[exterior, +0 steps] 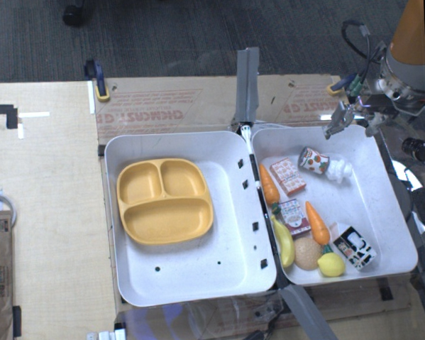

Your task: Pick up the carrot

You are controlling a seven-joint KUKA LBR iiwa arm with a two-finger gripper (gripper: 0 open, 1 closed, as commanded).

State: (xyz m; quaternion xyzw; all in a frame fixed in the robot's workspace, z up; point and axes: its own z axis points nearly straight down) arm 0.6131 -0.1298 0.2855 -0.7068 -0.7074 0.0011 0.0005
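Note:
An orange carrot (316, 223) lies in the right bin (384, 192), pointed end toward the back, between a small carton and a black-and-white box. A second orange, carrot-like piece (269, 184) lies along that bin's left wall. My gripper (352, 126) hangs above the bin's back right rim, well behind and to the right of both. Its fingers stand apart with nothing between them.
Sharing the right bin are a banana (284, 243), a lemon (332, 265), a tan round item (307, 254), two small cartons (287, 174), a small bottle (323, 161) and a black-and-white box (354, 248). The left bin (196, 266) holds a yellow divided plate (165, 201).

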